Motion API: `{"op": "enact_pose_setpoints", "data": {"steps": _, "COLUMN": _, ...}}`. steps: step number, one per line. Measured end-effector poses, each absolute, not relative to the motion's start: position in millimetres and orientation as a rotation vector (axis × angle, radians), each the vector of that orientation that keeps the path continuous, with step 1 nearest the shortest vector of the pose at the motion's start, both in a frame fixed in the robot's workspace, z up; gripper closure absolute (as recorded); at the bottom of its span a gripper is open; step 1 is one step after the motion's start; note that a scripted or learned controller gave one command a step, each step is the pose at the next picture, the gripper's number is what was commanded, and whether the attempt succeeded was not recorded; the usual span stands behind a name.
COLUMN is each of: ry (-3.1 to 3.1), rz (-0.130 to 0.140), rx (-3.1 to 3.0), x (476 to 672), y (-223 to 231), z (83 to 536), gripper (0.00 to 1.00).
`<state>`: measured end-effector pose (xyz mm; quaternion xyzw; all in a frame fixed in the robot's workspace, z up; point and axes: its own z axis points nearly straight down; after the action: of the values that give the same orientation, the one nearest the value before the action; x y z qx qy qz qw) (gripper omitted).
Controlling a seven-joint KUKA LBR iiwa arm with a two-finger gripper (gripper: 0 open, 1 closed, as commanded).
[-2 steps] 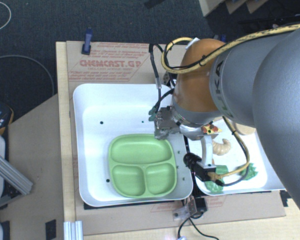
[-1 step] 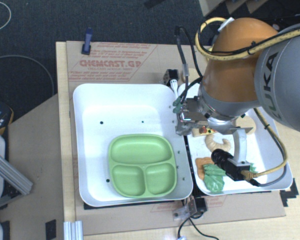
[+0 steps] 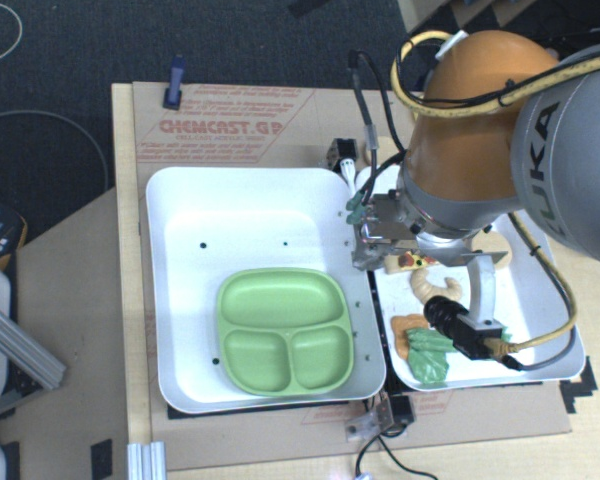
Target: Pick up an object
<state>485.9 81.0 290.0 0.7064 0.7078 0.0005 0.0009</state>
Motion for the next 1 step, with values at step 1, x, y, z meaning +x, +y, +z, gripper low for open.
{"op": "enact_pose_setpoints", "data": {"steps": 1, "ry": 2.223, "rz": 0.002, "rx": 2.216, "x": 486.3, "y": 81.2, "z": 299.9, "gripper": 1.0}}
